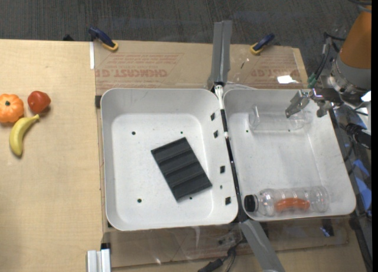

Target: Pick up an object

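A black ribbed rectangular block (181,168) lies at a slant in the middle of the left bin (118,146). In the right bin (331,164), a clear plastic bottle (286,201) with a black cap and something orange inside lies on its side along the front wall. A transparent plastic piece (276,120) rests near that bin's back wall. My gripper (308,106) hangs over the right bin's back right corner, just right of the transparent piece. Its two fingers (294,106) stand apart, open, with nothing between them.
On the wooden bench to the left lie an orange (10,109), a red apple (39,102) and a banana (20,134). Cardboard (153,67) with two clamps runs behind the bins. A grey bar (221,52) stands upright between the bins.
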Motion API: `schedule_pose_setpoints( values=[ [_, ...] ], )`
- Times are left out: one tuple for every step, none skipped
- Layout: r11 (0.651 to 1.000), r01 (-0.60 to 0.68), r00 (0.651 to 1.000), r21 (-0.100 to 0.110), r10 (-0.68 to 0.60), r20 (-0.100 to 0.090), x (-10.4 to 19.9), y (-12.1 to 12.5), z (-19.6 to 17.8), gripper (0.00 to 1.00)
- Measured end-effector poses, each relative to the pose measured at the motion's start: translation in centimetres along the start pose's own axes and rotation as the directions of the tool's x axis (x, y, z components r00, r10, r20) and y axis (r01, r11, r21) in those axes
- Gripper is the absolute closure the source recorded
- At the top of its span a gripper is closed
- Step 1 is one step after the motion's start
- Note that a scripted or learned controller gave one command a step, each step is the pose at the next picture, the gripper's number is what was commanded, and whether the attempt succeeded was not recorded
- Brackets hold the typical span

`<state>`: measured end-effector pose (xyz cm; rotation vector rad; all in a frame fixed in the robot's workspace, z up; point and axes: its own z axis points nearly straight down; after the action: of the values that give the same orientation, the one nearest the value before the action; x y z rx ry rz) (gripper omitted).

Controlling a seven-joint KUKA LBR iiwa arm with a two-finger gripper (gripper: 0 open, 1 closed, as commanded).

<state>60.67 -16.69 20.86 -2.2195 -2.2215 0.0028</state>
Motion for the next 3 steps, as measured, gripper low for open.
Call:
schedule_pose_setpoints(
  values=[
    [0.992, 0.118, 0.993, -0.042, -0.117, 0.014, -3.3, 4.3, 7.4, 0.0],
    [1.0, 0.002, 1.0, -0.005, -0.002, 0.002, 1.3, 5.3, 11.5, 0.0],
    [0.999, 0.042, 0.999, -0.001, -0.042, 0.0, 2.6, -0.6, 11.7, 0.0]
  ],
)
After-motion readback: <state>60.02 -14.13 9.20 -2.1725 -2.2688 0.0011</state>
